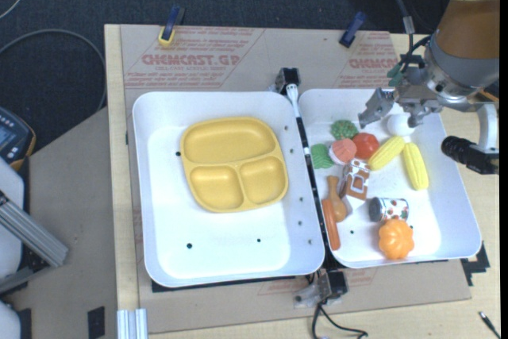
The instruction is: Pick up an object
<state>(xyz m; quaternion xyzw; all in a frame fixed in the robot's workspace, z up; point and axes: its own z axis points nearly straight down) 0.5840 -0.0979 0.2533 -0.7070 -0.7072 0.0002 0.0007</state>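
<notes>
Overhead, the gripper (390,117) hangs over the far part of the right bin (452,238), its two fingers spread apart with a small white object (396,124) sitting between them; whether they touch it cannot be told. Just below the gripper lie two yellow corn cobs (414,164), and to its lower left sit a red tomato (365,144) and a green broccoli piece (344,129). Farther below are a small can (389,209) and an orange pumpkin (395,240). Well off to the gripper's left, the left bin (159,234) holds a yellow divided tray (232,163).
</notes>
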